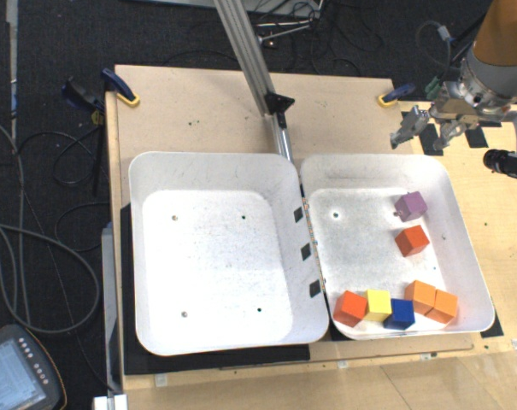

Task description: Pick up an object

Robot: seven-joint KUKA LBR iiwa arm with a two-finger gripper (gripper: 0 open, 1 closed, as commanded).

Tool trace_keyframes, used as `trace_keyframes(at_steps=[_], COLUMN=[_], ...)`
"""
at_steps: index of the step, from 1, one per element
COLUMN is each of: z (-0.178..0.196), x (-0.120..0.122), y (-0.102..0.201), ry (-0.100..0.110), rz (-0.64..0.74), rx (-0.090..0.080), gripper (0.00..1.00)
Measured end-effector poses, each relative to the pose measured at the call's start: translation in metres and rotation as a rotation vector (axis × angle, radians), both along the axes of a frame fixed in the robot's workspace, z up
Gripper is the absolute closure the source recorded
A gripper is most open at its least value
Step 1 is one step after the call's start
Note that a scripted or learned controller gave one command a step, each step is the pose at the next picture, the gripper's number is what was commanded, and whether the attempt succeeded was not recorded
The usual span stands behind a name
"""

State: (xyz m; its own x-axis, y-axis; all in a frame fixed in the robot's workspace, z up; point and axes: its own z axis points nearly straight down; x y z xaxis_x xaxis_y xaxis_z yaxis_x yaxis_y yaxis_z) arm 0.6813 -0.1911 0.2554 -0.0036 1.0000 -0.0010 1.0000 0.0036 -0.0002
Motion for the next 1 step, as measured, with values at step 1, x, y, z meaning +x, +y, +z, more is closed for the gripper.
trace_keyframes(at_steps=[1], z=[-0.0001], x=[0.0], y=[0.0001], ry=[0.0], rz=[0.0], rx=[0.0], gripper=[0.0])
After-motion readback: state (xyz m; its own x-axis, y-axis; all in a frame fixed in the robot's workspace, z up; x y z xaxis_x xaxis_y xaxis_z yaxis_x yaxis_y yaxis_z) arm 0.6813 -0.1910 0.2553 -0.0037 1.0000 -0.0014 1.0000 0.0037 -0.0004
